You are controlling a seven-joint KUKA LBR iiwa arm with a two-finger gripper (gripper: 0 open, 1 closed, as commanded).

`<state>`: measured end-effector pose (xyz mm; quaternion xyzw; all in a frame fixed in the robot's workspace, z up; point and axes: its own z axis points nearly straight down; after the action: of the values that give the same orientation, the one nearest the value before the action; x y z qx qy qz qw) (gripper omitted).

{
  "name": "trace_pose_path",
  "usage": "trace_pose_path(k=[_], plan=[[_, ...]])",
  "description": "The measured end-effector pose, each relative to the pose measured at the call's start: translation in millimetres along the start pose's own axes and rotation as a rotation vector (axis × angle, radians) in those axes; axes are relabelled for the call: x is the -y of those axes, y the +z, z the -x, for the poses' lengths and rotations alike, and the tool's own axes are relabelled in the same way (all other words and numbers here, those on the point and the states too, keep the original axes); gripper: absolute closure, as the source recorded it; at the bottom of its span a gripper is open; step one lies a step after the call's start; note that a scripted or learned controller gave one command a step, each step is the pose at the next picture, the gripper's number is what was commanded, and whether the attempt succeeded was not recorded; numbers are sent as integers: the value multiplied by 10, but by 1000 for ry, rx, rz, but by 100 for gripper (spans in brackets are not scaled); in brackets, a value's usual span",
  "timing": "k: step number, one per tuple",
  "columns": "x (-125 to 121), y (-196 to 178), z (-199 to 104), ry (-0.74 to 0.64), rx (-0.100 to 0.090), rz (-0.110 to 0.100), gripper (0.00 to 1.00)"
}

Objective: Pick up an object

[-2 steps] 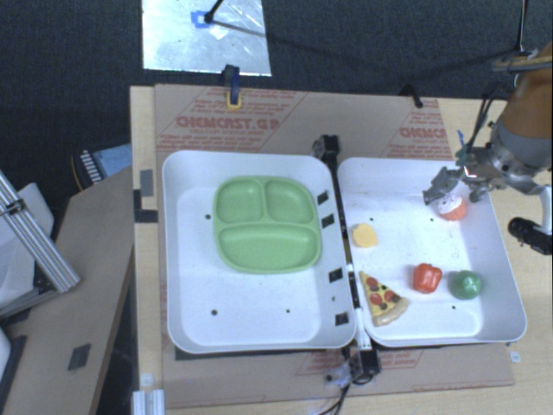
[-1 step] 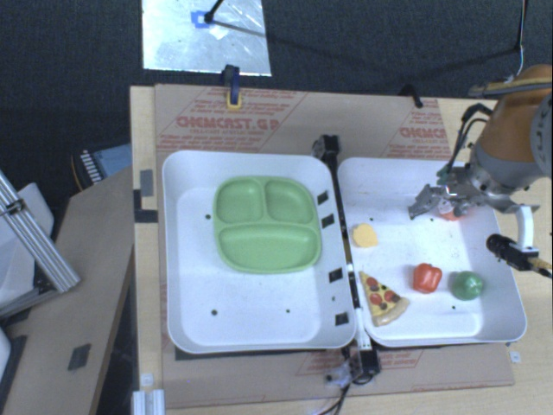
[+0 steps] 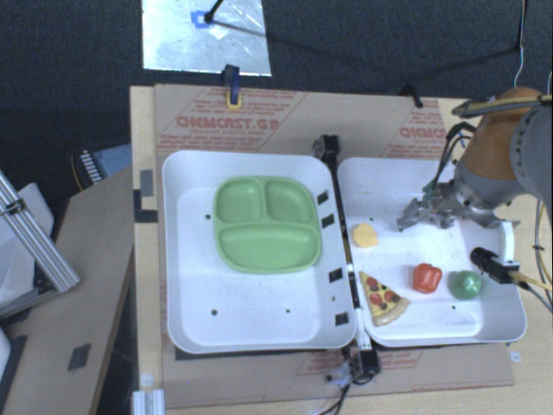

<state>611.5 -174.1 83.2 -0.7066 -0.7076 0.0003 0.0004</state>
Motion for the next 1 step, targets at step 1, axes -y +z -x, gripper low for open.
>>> trace_pose_path(k=[1], plan=[[-17, -138, 7, 0, 2, 6, 100]])
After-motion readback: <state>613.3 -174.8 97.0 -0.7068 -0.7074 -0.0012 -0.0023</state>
